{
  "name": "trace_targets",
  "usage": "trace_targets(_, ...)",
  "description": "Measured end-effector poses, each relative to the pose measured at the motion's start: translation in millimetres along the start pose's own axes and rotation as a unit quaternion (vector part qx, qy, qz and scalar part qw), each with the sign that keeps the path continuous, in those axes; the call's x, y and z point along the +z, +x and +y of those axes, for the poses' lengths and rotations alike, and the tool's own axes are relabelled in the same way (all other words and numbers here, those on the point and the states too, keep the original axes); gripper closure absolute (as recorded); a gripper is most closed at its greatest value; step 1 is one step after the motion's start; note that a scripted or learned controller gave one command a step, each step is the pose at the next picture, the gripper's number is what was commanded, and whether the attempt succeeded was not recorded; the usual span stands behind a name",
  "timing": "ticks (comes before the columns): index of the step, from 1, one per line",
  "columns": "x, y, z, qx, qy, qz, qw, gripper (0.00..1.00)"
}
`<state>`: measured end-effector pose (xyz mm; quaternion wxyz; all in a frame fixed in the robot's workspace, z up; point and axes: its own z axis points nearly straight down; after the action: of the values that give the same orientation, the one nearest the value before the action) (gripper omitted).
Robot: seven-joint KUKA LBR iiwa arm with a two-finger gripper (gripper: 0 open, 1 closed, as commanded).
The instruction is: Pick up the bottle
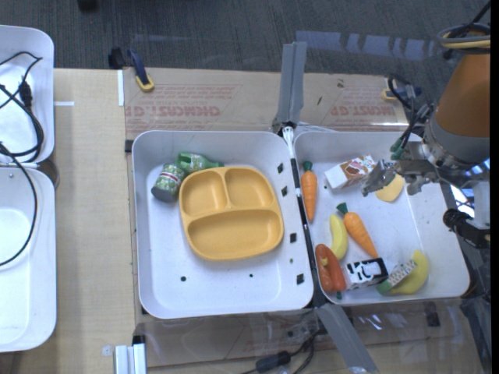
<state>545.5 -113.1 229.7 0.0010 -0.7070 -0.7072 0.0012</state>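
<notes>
- Left bin point(148, 232): bottle point(178, 174) w/ green label lies on its side in the top-left corner, just beside the yellow plate's point(231, 211) upper-left edge. Can't tell if they touch.
- Plate has 3 sections and sits mid-bin, a bit toward the back.
- Right bin point(437, 240), left side: carrot point(309, 192) lies along the divider; red pepper point(329, 268) below it, near the front corner.
- Mid right bin: banana point(338, 236), 2nd carrot point(359, 232) just beside it, black-and-white box point(366, 271) at the front.
- Back of right bin: white snack packet point(351, 171).
- Front right: 2nd banana point(413, 274) touching the box end.
- My tool point(387, 178) hangs over the back of the right bin, by the packet and a pale yellow piece point(391, 188). Can't tell if it's open or closed. Well apart from the bottle.
- My arm point(468, 107) comes in from the right over the counter point(86, 209).
</notes>
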Motion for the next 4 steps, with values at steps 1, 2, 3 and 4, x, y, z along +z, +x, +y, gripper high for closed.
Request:
trace_targets(1,123.3,-103.9,-42.0,-0.027,0.003,0.005,0.9996,0.00)
trace_targets(2,138.8,-23.9,-43.9,-0.123,-0.001,0.001,0.9925,0.00)
trace_targets(3,38.7,25.6,-56.4,-0.142,-0.002,0.000,0.9899,0.00)
trace_targets(4,60.8,-80.3,-67.9,-0.152,-0.001,0.000,0.9883,0.00)
